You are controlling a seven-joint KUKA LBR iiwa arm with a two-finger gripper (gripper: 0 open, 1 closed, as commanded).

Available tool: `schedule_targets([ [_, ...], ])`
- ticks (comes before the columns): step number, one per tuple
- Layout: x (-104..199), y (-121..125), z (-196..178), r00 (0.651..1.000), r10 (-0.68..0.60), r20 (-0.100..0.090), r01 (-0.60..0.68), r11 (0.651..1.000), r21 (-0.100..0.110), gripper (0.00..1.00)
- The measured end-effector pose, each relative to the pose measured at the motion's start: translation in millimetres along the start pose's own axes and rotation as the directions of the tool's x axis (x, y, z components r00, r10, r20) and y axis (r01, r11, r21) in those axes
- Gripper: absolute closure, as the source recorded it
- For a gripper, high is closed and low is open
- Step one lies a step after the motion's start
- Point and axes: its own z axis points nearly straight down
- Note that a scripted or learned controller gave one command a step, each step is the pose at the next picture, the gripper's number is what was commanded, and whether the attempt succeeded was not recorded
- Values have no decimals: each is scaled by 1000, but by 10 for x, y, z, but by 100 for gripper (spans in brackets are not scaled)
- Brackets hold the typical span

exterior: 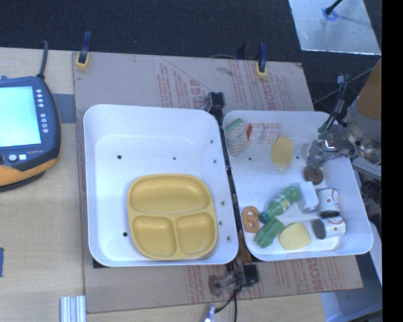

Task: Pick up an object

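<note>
The right bin (255, 119) holds several small objects: a clear packet with red and green print (250, 135), a pale yellow block (281, 151), a green bottle (282, 201), a green pickle shape (269, 233), an orange pretzel (250, 218), a yellow lemon shape (295, 237), a brown round piece (314, 174) and small cans (329, 213). My gripper (320, 151) hangs over the bin's right part, just above the brown piece. The left bin (121, 133) holds a yellow divided tray (172, 215).
A tablet-like pendant with a lit screen (17, 126) lies on the bench at the far left. Clamps (84, 52) pin the cardboard sheet at the back. Cables run along the right edge near the arm.
</note>
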Motion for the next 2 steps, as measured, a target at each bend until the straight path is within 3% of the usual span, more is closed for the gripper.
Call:
schedule_targets([
  [1,1,-2,3,1000,0,0,0,1000,0,0],
  [2,314,273,936,1000,-2,0,2,1000,3,0],
])
